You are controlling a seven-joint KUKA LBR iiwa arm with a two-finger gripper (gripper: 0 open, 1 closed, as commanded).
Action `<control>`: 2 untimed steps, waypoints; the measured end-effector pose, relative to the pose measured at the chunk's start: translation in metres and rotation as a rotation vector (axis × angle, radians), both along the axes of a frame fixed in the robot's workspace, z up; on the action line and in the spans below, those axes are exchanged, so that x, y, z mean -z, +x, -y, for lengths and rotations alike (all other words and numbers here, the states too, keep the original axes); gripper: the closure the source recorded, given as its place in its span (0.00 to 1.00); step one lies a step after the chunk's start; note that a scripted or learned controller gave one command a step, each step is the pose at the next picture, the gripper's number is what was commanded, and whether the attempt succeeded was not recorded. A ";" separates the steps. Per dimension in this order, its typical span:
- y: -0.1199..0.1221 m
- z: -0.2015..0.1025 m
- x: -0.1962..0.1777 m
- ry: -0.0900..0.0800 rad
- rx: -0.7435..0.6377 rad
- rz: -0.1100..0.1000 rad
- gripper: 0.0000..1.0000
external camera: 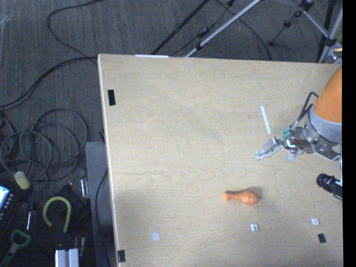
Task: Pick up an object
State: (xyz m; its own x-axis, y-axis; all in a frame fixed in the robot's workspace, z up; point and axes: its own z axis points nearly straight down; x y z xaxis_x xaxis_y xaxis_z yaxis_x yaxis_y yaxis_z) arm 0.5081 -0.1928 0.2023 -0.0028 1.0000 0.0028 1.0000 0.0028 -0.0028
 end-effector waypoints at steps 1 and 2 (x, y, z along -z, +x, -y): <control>0.048 0.028 0.009 0.001 -0.042 0.002 0.00; 0.129 0.023 0.081 -0.002 -0.027 0.000 0.00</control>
State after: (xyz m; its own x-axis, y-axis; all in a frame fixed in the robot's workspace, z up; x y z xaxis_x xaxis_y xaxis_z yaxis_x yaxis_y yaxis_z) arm 0.6372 -0.2159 0.1214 -0.0294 0.9996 0.0005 0.9996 0.0294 -0.0028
